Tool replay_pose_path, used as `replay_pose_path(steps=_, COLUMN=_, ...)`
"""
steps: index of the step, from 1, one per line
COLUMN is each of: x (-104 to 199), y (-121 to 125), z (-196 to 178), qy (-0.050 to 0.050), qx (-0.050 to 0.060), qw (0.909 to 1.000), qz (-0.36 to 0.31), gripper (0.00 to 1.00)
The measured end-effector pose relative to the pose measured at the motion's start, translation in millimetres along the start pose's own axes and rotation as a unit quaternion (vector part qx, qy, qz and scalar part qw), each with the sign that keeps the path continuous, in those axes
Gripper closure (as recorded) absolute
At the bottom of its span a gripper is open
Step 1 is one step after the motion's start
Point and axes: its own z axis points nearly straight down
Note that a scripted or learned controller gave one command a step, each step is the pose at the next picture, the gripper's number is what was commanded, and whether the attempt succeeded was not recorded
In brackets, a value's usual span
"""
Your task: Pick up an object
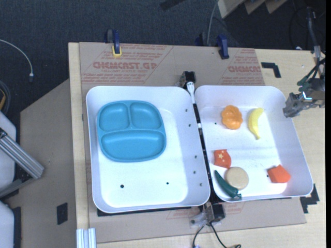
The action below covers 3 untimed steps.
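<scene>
I see the grey two-finger gripper [296, 105] at the right rim of the right shallow white bin [258, 93], nothing in it; its opening I cannot tell. The curved yellow plastic banana [255, 122] lies nearest, probably the easiest target.

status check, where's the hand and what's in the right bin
Hand at right bin's far right rim, holding nothing seen. Banana, orange fruit, four more toys loose in bin. Nothing between hand and banana.

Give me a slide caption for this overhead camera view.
Robot hand at right bin edge, above toy foods; blue divided plate in left bin.
</scene>
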Motion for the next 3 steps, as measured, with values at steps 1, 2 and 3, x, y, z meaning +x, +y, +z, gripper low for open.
replay_pose_path(steps=1, x=62, y=1, z=15, qy=0.003, qx=0.005, qw=1.0, qz=-0.003, gripper=1.0)
replay_pose_path(steps=2, x=120, y=-2, z=34, qy=0.003, qx=0.006, qw=1.0, qz=-0.003, gripper=1.0)
replay_pose_path(steps=3, x=173, y=-9, z=32, qy=0.003, qx=0.006, qw=1.0, qz=-0.003, gripper=1.0)
